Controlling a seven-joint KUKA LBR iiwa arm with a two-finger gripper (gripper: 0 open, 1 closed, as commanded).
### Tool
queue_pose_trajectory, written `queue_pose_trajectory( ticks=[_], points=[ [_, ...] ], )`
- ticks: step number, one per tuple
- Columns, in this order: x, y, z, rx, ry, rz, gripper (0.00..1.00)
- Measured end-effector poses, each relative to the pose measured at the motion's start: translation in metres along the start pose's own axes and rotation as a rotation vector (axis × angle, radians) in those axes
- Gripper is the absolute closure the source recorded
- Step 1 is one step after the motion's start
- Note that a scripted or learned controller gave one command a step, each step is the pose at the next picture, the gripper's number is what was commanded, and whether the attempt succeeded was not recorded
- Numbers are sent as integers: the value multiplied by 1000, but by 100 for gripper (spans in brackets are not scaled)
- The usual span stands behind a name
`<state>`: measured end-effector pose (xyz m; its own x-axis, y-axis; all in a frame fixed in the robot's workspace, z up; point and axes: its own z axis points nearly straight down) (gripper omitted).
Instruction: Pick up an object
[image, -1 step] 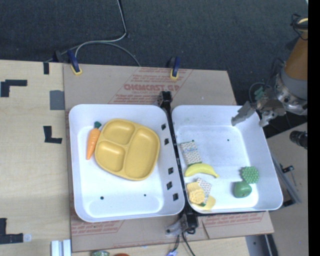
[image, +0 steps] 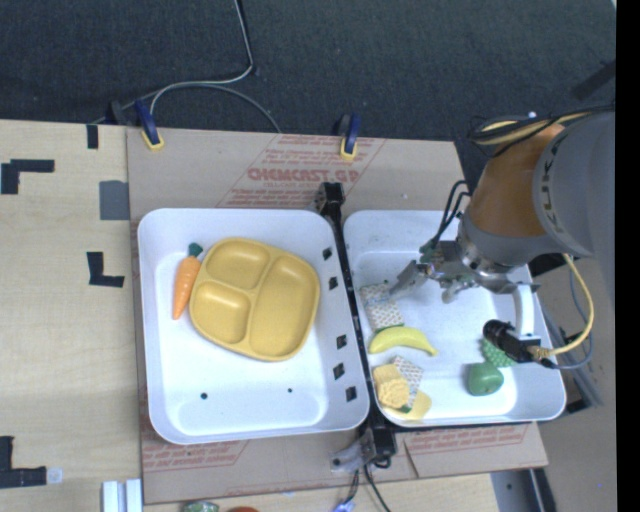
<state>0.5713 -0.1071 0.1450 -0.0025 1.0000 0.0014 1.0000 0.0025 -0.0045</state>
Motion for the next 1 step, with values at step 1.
queue_pose_trajectory(
  ticks=[1],
  points=[
    [6, -13, 50, -11, -1, 1, 0]
  ],
)
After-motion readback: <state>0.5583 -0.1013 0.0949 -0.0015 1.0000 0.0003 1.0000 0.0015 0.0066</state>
